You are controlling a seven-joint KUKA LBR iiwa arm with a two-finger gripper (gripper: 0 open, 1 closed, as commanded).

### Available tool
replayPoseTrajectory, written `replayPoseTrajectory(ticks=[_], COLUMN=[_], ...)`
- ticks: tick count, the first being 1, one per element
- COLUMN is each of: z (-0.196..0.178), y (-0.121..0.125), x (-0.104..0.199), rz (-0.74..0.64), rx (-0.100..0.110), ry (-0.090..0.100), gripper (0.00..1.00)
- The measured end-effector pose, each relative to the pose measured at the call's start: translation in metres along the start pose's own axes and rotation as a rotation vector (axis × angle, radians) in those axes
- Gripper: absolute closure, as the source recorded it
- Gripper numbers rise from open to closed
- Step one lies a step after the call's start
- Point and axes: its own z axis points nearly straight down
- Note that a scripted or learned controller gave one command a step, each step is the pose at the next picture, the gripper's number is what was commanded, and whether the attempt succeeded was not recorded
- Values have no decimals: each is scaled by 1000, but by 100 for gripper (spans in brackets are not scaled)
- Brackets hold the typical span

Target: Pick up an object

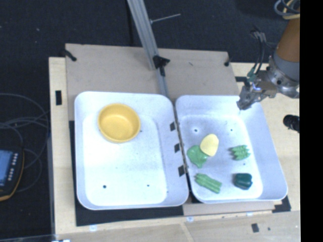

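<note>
The arm [288, 49] is running off the frame's right side, up from the pincer [244, 103]. The pincer's tips are looking too small and blurred to read. Far left of it, a handheld screen [7, 171] is being cropped.

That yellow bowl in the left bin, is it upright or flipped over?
Upright. The yellow bowl shows its open hollow and rim facing up, resting on the floor of the left bin.
</note>
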Motion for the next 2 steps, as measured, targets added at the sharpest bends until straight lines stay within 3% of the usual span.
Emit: replayPoseTrajectory(ticks=[2], z=[2], y=[-38], x=[102], rz=[-3], rx=[4], ry=[1], gripper=[100])
